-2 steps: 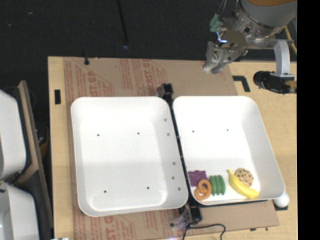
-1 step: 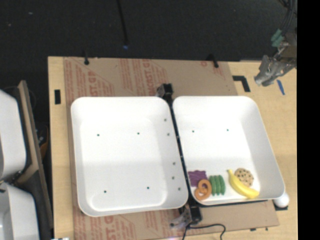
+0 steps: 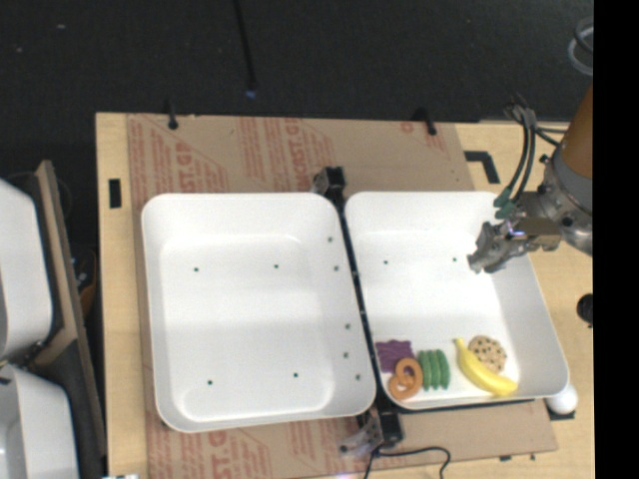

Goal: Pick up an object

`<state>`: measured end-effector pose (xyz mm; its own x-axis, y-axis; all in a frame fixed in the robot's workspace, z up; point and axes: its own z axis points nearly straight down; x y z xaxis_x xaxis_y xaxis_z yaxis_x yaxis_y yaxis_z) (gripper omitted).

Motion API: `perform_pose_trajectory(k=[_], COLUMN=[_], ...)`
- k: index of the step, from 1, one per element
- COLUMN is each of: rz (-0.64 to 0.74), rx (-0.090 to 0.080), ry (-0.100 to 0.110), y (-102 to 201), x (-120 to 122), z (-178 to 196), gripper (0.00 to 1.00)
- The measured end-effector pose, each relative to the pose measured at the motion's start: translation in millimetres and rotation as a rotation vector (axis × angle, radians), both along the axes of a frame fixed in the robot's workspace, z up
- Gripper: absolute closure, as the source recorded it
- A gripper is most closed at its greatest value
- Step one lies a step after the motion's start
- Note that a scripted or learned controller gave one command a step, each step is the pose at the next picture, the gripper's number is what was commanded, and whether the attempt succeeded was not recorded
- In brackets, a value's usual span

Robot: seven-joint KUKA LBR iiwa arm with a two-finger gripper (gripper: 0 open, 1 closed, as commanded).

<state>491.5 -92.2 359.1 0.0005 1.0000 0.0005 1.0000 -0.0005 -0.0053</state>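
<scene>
1. I see the gripper [image 3: 489,255] over the right bin [image 3: 429,230], at its upper right part, close to the far right wall; the arm [image 3: 569,183] comes in from the right edge with cables looping above the wrist
2. Finger state: I cannot tell whether they are spread or pressed together; the tip is small and blurred; nothing visible between them
3. Objects all lie along the near edge of the right bin, well apart from the gripper; from left to right: a purple piece [image 3: 393,352], an orange ring [image 3: 406,379] just in front of it and touching it, a green ribbed piece [image 3: 433,367] beside the ring, a yellow banana [image 3: 482,371] lying at a slant, a brown speckled cookie [image 3: 487,350] touching the banana's upper side
4. Left bin [image 3: 245,307] sits beside the right one, rims meeting along a dark centre line; both rest on a cardboard sheet [image 3: 250,158] with red print
5. A black cable [image 3: 243,33] crosses the dark floor behind the bench
</scene>
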Motion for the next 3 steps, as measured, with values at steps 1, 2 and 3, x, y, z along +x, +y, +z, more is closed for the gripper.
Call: perform_pose_trajectory(k=[1,2,3], rz=[0.0,0.001,-0.002], rx=[0.0,-0.001,0.0], ry=[0.007,-0.015,0.007], y=[2,9,3], x=[22,94,31], z=[-145,4,-151], gripper=[1.0,1.0,1.0])
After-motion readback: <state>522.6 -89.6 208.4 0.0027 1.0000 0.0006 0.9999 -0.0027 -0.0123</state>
